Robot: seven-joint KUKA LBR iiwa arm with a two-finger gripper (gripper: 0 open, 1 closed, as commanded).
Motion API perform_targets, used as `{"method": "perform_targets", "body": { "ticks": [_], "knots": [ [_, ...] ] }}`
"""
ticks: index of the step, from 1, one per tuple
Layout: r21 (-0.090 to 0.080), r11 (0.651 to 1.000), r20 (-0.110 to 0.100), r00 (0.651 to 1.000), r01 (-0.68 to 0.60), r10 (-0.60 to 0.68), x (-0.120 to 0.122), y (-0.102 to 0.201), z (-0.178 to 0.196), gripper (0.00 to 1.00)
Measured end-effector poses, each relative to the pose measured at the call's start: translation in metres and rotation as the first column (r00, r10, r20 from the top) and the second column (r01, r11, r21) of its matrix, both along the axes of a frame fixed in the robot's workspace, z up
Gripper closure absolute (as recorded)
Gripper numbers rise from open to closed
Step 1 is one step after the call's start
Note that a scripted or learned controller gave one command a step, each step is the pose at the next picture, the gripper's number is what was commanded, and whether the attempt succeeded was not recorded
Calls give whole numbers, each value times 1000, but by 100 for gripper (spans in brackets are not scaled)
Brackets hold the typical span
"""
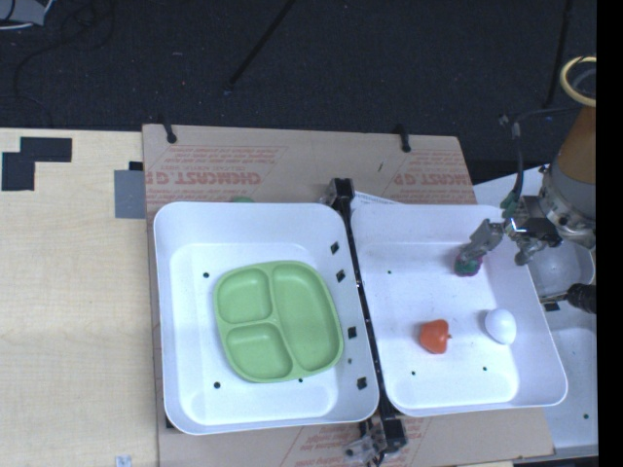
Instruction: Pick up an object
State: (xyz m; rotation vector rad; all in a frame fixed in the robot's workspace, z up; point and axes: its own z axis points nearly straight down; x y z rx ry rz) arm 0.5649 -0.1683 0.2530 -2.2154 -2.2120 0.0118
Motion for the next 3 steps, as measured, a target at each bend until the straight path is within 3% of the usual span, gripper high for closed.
{"method": "perform_targets", "body": {
  "ticks": [1, 3],
  "knots": [
    [-2, 1000, 10, 1000, -2, 2, 2, 0, 6, 0],
    [0, 1000, 4, 1000, -1, 1, -2, -6, -110, 0]
  ]
}}
